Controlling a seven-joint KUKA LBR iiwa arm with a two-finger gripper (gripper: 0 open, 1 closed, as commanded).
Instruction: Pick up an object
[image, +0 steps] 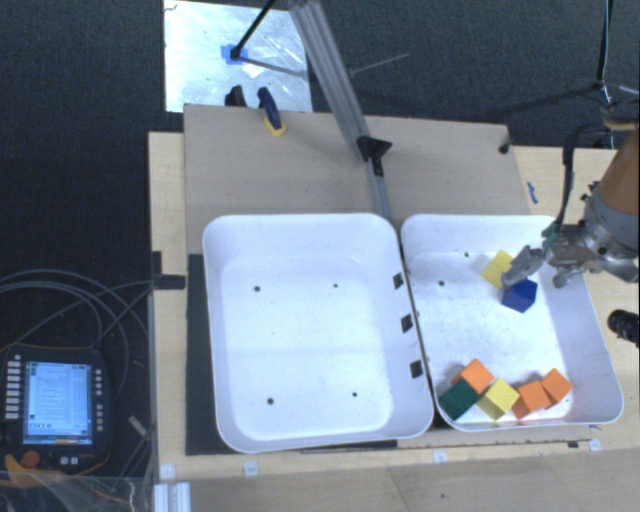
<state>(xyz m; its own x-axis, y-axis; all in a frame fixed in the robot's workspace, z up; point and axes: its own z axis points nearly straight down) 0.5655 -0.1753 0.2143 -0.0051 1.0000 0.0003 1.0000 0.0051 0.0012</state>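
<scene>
A pale desk (300, 165) stands on dark carpet and carries two white bins side by side. The blue cube (519, 296) sits in the right bin (590, 330), in its far half toward the right wall, just beside a yellow cube (496, 268) that lies a little farther back. The end effector (548, 264) hangs over these two, reaching in across the bin's right rim; one finger points down toward the gap between yellow and blue. Whether it is spread or closed I cannot tell, and no cube is plainly between its fingers.

So the pick looks not yet made: the arm is at the target, but both cubes seem to rest on the bin floor. Grasping and lifting remain.

Along the bin's near edge lies a cluster: a green cube (459, 400), an orange cube (477, 376), another yellow (497, 399), and two more orange (545, 390) toward the near right corner. The left bin (215, 300) is beside it. A pendant (52, 405) lies on the floor beyond the desk's left edge.
</scene>
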